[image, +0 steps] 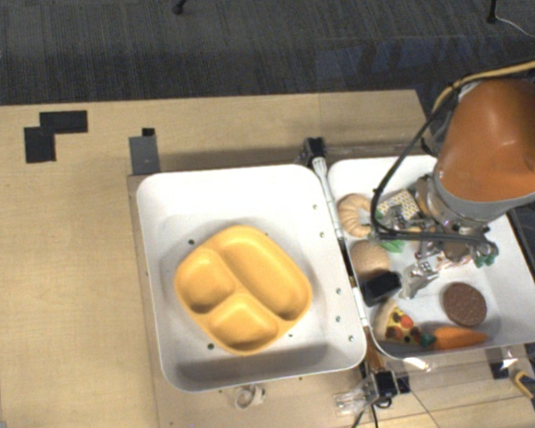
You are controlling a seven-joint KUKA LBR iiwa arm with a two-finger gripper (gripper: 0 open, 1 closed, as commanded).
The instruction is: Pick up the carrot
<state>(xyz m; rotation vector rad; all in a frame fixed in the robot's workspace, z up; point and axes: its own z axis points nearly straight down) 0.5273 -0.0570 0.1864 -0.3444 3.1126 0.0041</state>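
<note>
We see the carrot (458,337) lying flat along the near edge of the right bin (527,273), its orange body pointing right and its green end toward a small multicoloured toy (401,325) in the near left corner. Just beyond it, a round brown cookie-like disc (465,303) leaves only a thin strip of white floor between them. The arm (496,144) covers the far right part of this bin, and its hand (423,264) hangs over the middle, above and to the far left of the carrot. We cannot tell how wide the hand is, and nothing is visibly caught in it. Along the dividing wall sit a tan ridged bun-shaped object (353,213) and a brown-and-black block (375,273), crowding the left side. The right end of the bin, past the carrot's tip, is the open white floor. In the left bin (162,294) rests a yellow three-compartment tray (243,287), with free floor all round it. Both bins sit on the wooden worktop (60,304).
</note>
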